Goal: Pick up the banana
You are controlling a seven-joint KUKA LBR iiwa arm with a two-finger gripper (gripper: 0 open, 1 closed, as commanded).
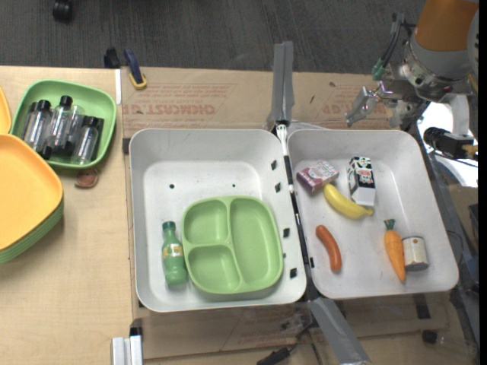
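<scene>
Banana lies mid right bin, touching milk carton; gripper hovers past bin's far edge.

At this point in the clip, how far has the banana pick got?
Nothing looks done yet: the banana lies on the floor of the right bin, between the purple packet and the small carton. In hand: the gripper is above the bin's far rim, holding nothing, well short of the fruit. Left: move over the banana, descend, grasp and lift.
</scene>
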